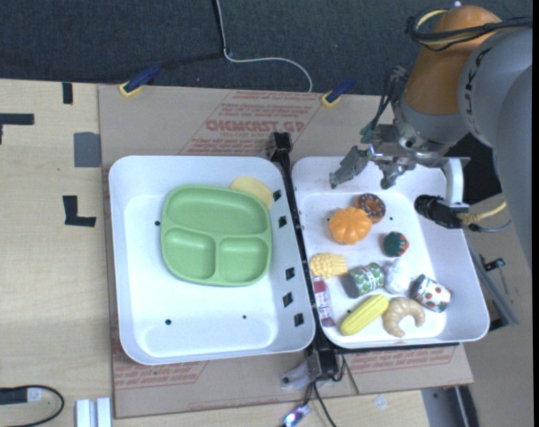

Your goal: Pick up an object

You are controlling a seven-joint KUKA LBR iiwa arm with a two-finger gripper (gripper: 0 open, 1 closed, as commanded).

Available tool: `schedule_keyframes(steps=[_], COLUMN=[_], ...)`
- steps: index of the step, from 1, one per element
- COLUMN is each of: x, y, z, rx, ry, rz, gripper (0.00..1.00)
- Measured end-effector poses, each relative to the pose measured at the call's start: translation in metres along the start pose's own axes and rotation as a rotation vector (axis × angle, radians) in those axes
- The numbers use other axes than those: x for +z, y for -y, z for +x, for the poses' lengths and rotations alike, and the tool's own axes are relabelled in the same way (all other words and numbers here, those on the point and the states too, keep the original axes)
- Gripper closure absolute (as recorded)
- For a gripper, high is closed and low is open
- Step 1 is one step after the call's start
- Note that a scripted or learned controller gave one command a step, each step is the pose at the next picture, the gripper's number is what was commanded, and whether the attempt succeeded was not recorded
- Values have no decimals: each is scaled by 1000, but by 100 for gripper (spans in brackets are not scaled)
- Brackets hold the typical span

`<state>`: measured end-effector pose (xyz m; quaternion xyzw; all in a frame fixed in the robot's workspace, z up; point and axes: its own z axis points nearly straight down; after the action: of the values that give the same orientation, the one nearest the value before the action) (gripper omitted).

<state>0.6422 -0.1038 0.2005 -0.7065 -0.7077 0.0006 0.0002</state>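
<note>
Grey gripper (366,169) hovers over the far end of the right bin (456,326), fingers spread apart, nothing between them. Approach step, no grasp yet. Closest target looks like the small brown item (371,205), possibly a cookie, just below; orange pumpkin (349,225) beside it. Next: descend, centre the item, close. Green tray (217,235) sits in left bin (136,332).

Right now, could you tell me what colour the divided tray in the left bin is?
Light green; the tray shows clearly in the camera view.
</note>
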Motion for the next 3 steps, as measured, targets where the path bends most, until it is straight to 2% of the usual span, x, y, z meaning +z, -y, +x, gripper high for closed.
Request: schedule_keyframes(steps=[1, 2, 3], x=[111, 93, 12], y=[19, 15, 81], z=[-23, -23, 41], rx=[2, 0, -5], ry=[6, 8, -3], rz=[-7, -17, 0], gripper=[0, 100, 100])
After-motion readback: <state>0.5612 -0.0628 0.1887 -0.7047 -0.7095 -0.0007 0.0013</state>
